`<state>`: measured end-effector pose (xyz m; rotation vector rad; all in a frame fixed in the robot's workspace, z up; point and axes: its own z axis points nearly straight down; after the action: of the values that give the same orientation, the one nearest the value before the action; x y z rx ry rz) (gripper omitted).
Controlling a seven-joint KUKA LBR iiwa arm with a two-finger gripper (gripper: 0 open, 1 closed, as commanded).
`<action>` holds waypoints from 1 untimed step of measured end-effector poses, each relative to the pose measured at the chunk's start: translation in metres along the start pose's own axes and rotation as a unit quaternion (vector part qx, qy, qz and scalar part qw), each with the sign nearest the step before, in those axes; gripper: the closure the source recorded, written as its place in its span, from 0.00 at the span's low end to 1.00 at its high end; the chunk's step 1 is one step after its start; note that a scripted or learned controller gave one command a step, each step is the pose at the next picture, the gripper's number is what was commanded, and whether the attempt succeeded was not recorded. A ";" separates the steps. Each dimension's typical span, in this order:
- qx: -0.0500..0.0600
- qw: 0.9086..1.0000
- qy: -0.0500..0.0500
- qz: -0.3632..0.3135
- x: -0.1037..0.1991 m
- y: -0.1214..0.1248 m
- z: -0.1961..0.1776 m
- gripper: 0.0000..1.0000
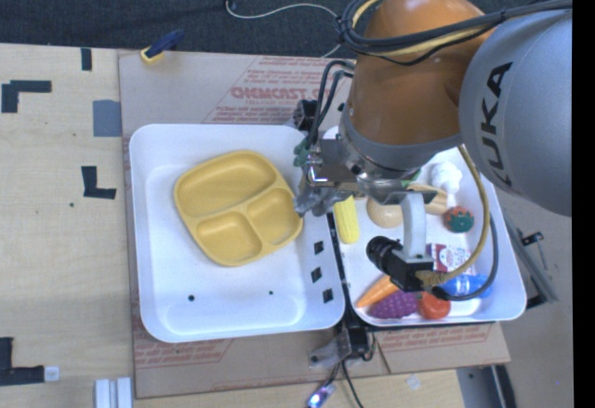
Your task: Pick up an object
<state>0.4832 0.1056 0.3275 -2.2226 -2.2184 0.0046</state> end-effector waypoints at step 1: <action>0.003 1.000 -0.001 0.002 -0.052 -0.001 0.074 1.00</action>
<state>0.4821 0.0539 0.2536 -2.2242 -2.2121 0.0145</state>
